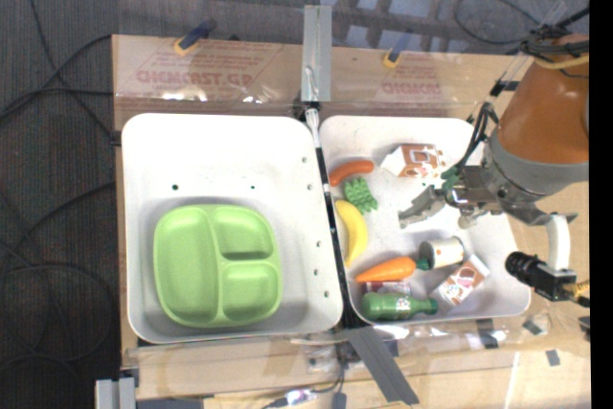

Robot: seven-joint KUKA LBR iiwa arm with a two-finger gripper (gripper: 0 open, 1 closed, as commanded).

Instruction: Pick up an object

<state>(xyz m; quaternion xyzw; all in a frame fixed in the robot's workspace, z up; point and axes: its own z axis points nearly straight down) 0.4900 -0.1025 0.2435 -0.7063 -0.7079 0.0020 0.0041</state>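
**Fingers over the right bin, nothing picked yet**

The arm (541, 124) reaches in over the right bin (498, 306), and its gripper (421, 206) hangs above the bin's middle with the fingers spread and nothing between them. Just below and to the right of the tips lies a small can (442, 253) on its side; a carton (460, 283) sits beside it, a carrot (388, 270) and a green bottle (397, 306) nearer the front wall. To the left are a banana (352, 230), a green toy (361, 193) and a sausage (351, 170); another carton (415, 160) lies toward the back. The left bin (220, 144) holds a green tray (218, 263).

By my reading the task is at its start: every object rests on the bin floor. What is left is to descend on one, close and lift. The can looks nearest.
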